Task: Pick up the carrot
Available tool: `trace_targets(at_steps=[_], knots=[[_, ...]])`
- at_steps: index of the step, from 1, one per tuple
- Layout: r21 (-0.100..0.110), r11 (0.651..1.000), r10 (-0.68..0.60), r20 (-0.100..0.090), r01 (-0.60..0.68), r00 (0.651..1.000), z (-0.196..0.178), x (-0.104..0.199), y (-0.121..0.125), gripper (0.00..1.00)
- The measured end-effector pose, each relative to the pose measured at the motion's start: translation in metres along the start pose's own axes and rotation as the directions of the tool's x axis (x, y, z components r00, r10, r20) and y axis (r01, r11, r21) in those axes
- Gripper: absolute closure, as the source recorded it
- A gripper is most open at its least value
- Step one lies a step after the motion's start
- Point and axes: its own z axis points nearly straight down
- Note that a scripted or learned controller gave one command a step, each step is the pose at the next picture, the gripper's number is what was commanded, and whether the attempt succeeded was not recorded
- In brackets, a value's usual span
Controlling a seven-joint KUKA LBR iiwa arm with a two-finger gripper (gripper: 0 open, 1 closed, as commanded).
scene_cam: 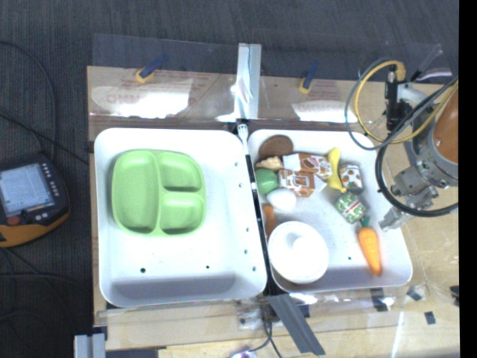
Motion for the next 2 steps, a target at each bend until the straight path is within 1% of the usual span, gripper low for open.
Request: trace_targets(at_steps=[1,2], knots=[[-0.009,0.984,-0.178,0.007,0.178,0.984,0.136,-0.026,0.013,1.0],[0.0,0.901,-0.434,0.0,0.434,0.901,0.058,0.007,0.011,1.0]])
